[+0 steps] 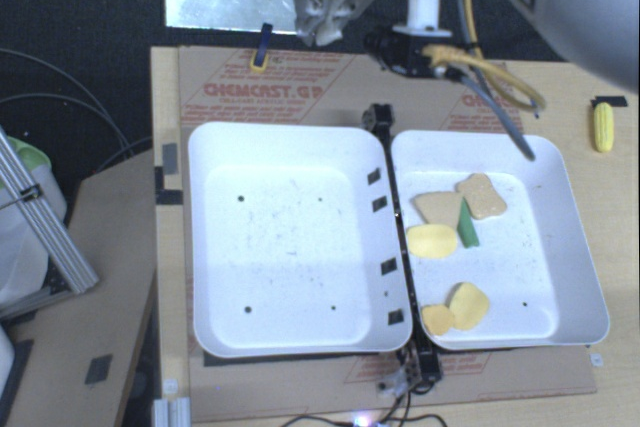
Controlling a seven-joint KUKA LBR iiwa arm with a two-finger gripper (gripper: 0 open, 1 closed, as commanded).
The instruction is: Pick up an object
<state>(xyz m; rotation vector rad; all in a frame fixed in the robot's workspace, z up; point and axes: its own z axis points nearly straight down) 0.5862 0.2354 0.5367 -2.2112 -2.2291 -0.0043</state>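
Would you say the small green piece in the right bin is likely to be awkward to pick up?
Probably. The green piece looks thin and narrow, so likely light and easily nudged aside. It lies against the tan slice, which may shift with it. It seems flat, so unlikely to roll.

Your hand [322, 15] hangs above the far edge of the bench [120, 215], past both bins. In the right bin [570, 255] you have tan pieces [481, 196], a green stick [467, 223] and yellow pieces [432, 241]; two more yellow pieces [468, 305] lie near its front wall.
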